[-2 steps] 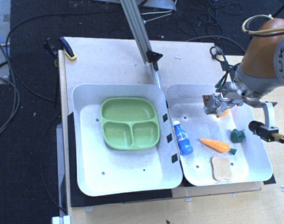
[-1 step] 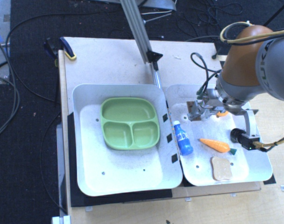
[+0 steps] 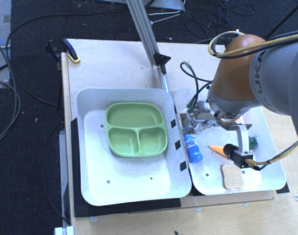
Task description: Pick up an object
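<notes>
Gripper (image 3: 192,125) hardware is seen low over the left part of the right-hand shallow white bin (image 3: 266,177), below the grey arm with its orange band (image 3: 237,62). Whether it is spread or closed cannot be told, since the metal parts are crowded and partly hidden by the wrist. Nothing can be confirmed as held.

Just beneath and touching or nearly touching that hardware, a small blue plastic bottle-like object (image 3: 192,149) is lying near the bin's left wall. It is judged to be light, stiff and smooth, so some slipping under a pinch is likely; a hold across its narrow width near the middle would be best, with the fingers set crosswise to its long axis. Its closeness to the wall may leave little room for one finger.

Further right, a small orange carrot-shaped toy (image 3: 216,150) is resting on the bin floor; it is probably light and firm, tapered, and best taken at its thicker end. A flat tan bread-like slice (image 3: 233,177) is lying nearer the front edge; it is thin, so it would be hard to take from above. A small green item (image 3: 251,142) is seen behind a bracket, too small to identify.

In the left-hand shallow white bin (image 3: 90,180), well apart, a pale green divided plastic plate (image 3: 136,129) is resting flat.
</notes>
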Available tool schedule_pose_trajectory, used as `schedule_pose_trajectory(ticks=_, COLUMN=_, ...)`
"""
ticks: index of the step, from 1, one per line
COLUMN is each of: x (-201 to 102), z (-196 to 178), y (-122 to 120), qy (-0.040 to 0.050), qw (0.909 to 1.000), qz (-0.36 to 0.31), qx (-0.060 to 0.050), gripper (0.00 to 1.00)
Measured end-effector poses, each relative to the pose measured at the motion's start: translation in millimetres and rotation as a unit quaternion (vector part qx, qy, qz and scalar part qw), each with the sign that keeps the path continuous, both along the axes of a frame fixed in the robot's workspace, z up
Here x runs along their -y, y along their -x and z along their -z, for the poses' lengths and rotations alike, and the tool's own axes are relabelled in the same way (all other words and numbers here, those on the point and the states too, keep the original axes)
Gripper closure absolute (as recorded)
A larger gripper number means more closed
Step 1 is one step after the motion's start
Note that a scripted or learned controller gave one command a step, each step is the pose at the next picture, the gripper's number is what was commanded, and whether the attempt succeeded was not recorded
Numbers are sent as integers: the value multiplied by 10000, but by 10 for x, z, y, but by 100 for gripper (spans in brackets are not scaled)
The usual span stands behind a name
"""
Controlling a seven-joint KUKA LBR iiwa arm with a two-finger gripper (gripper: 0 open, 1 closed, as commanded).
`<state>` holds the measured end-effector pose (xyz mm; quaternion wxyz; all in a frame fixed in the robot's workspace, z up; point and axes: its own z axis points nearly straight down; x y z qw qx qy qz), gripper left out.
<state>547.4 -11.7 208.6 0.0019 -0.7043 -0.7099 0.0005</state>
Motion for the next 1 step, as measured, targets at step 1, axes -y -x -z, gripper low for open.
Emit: schedule_pose_trajectory(ticks=1, x=-562, z=-137, y=78, qy=-1, qw=10000, qz=-7, qx=17, gripper=100)
